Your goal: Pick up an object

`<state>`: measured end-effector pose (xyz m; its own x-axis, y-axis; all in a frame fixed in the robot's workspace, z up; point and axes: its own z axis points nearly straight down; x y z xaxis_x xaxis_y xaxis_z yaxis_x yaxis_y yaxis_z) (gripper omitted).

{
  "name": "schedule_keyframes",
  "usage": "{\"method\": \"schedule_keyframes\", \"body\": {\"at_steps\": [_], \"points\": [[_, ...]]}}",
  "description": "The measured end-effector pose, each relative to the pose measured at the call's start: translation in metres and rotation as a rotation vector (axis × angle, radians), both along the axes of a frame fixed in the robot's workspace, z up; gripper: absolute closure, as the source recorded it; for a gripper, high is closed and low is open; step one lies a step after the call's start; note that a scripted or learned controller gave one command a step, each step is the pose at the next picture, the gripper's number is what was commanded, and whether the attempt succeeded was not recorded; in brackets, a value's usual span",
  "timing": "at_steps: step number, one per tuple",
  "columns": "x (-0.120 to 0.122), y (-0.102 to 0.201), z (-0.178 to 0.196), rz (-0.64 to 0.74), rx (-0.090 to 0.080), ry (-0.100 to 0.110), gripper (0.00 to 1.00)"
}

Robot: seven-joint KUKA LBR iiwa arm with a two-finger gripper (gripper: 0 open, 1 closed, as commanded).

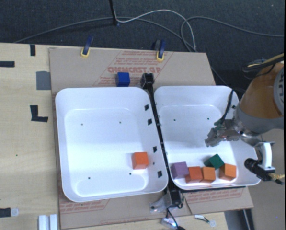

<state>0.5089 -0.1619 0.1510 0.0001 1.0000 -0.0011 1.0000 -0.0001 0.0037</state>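
L bin (66, 128): one orange cube (140, 160) sits alone near the lower R corner, flat on the floor, top face lighter than its sides. Behind the bins, on the cardboard sheet (181, 63), a blue cube (123, 78) lies just outside the L bin's back rim.

R bin (190, 94): row of blocks along the front wall, L to R: purple cube (179, 169), orange cube no. 2 (195, 174), orange cube no. 3 (208, 174), touching each other; then dark green block (214, 161), tilted, set slightly behind; then orange cube no. 4 (227, 171) at the R end.

My gripper (214, 137) hangs over the R bin, just above/behind the green block. Nothing seen between fingers. Apart or together: cannot tell, too blurred and dark.
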Motion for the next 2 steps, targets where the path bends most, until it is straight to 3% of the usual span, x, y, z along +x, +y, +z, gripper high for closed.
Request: {"method": "schedule_keyframes", "body": {"at_steps": [2], "points": [[-0.003,0.001,0.113,0.001,0.000,0.000,1.00]]}}
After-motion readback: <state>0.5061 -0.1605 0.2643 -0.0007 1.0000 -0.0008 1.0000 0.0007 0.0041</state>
